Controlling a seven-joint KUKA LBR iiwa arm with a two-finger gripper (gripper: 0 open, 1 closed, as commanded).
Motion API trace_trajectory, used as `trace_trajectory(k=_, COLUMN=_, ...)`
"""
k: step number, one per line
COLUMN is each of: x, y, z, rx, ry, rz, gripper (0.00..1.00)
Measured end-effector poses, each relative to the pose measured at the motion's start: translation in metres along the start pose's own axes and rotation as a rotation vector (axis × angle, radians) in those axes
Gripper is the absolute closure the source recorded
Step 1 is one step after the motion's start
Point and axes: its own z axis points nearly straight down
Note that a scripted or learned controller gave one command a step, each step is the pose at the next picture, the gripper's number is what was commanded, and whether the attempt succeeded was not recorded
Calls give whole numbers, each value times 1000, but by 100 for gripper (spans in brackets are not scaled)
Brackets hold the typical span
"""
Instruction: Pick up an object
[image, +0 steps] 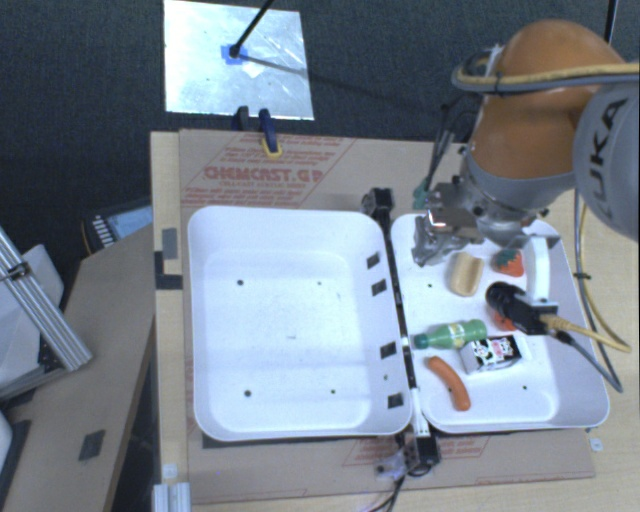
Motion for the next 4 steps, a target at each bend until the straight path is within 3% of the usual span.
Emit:
trace_trajectory(k=1, x=47, y=-8, z=-59, rx=-17, ry=5, rz=-10, gripper=100)
trace_trajectory(k=2, x=75, y=-23, z=-52, rx=-11, ry=3, rz=-8, gripper=100)
trace_trajectory(k=3, x=2, y=-66, z=-1, rx=-8, ry=2, rz=1, gripper=100)
trace_trajectory(k=4, x=68, y=-65, z=-67, rx=-17, ry=4, rz=-10, gripper=100)
